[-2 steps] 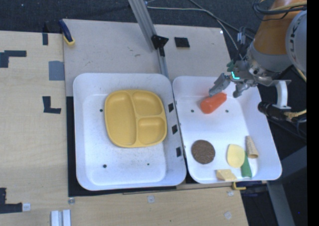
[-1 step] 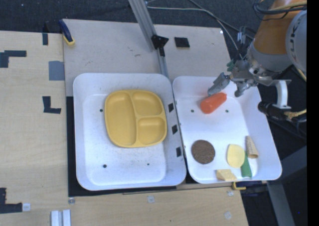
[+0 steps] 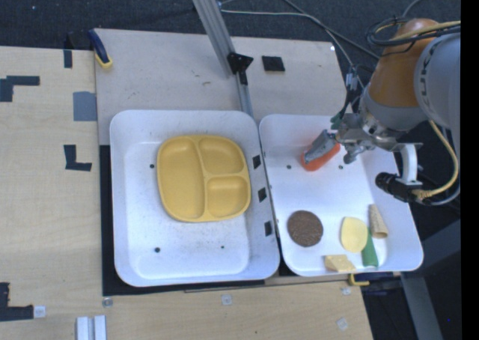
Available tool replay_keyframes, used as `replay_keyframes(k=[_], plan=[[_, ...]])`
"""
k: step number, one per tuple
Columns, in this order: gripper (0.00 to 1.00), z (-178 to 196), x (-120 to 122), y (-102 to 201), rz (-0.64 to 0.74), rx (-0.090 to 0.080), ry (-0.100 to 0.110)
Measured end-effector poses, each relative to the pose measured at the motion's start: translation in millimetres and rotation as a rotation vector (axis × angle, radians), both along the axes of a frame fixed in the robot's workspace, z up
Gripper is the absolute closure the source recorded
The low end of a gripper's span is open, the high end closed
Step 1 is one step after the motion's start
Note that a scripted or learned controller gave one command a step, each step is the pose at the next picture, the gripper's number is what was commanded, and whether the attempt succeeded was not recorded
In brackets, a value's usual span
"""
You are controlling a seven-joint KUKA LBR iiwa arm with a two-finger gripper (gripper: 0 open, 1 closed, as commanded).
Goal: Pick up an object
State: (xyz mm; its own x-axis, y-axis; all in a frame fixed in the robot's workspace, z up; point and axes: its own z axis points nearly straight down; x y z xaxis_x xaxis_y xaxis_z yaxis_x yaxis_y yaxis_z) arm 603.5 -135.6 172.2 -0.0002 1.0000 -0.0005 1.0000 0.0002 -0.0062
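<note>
The desk (image 3: 179, 69) carries two shallow white bins side by side. The left bin (image 3: 127, 181) holds a yellow divided plate (image 3: 203, 178) with three compartments. The right bin (image 3: 288, 181) holds the smaller items.

My arm (image 3: 419, 76) reaches in over the right bin's far corner, orange band above the wrist. My claw (image 3: 334, 144) is low over the bin's upper half, at the orange carrot-like piece (image 3: 319, 157). The piece lies just at the fingertips, tilted, its lower end apparently touching the bin floor. I cannot tell from this slant whether the claw is open or closed, or whether the piece sits between its fingers.

Along the right bin's near edge lie a brown round patty (image 3: 305, 228), a pale yellow oval piece (image 3: 354, 234), a tan cone (image 3: 377, 221), a green stick (image 3: 370, 252) and a small yellow wedge (image 3: 339, 262), all well apart from the claw.

Task status: approach to the target looks complete. Secure grasp and lift remain unconfirmed.

No brand, label or legible writing is present.
</note>
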Motion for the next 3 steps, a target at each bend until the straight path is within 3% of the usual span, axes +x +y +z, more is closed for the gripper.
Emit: replay_keyframes(k=[2,3], plan=[[0.00,-88,-1,-2,0.001,-0.002,-0.007],[1.00,-74,0,-2,0.001,-0.004,-0.012]])
